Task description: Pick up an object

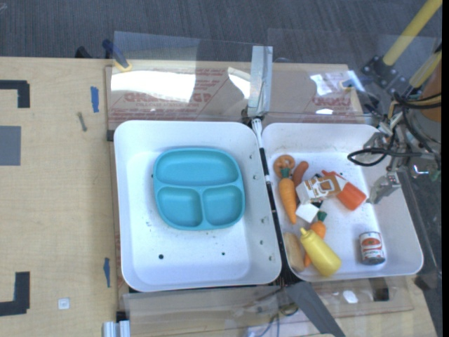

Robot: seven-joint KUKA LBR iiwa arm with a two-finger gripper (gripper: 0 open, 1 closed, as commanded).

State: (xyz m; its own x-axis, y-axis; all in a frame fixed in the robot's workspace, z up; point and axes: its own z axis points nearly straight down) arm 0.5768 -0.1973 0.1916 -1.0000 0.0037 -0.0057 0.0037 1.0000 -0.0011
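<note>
Left of the hand (388, 186), an orange cup (352, 197).

Two white bins sit on the tabletop (49, 209): the right bin (403, 234) just beside the pincer (387, 185), the left bin (133, 209) well away from it. One blue divided plate (199, 188), with three compartments, lies in the far bin. In the near bin: two carrots, one large (287, 196) and one small (318, 228); one yellow squeeze bottle (320, 253); one small can (372, 248); one orange cup-shaped piece (351, 196); one small printed carton (320, 186); one white block (307, 213); one pretzel-shaped piece (283, 163); and one sausage-like piece (301, 171).
</note>
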